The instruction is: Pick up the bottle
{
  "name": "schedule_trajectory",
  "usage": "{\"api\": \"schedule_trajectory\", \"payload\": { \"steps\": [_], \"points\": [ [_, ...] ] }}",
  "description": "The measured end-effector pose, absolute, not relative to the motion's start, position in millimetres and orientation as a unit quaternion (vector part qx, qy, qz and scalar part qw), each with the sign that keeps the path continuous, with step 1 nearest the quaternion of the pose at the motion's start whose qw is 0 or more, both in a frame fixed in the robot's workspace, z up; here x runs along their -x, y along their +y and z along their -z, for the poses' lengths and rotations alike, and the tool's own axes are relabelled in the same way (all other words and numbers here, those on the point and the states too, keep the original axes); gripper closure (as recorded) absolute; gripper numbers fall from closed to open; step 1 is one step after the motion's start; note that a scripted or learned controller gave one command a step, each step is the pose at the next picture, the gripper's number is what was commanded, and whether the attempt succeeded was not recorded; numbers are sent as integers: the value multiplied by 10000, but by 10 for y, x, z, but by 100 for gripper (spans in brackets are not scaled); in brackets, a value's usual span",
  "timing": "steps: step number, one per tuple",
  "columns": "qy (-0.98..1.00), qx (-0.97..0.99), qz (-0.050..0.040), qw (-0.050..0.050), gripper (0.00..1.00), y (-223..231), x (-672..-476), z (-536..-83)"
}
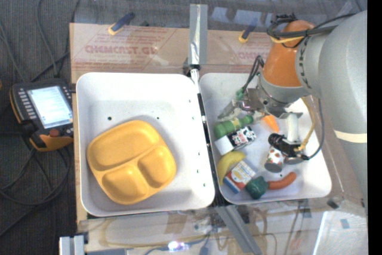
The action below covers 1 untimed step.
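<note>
Arm (334, 68) enters from right, over right bin's (316, 191) far half. Left bin (119, 86) holds a yellow divided tray (131, 159) toward its near-left corner; far half bare.

Tool (242, 106) at right bin's far-left area; whether clenched or released, cannot tell.

Bottle (233, 131), green top, white labelled body, lies on its side just below the tool, close to the bin's left wall. Long axis runs slantwise, green end toward far-left, label end toward near-right. Contact with tool unclear.

Crowded: banana (228, 164) just near-side of bottle, small carton (242, 175) beside it, green cap-like piece (256, 188), orange carrot (280, 182) along near edge.
</note>
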State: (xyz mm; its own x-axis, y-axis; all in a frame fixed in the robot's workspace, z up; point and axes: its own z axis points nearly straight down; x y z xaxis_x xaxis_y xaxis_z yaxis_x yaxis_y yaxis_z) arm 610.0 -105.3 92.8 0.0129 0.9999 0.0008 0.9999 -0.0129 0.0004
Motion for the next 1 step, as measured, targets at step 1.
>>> {"api": "schedule_trajectory", "payload": {
  "steps": [1],
  "points": [
    [-7016, 7126, 8, -6, 100, -1069, -6105, -1026]
  ]
}}
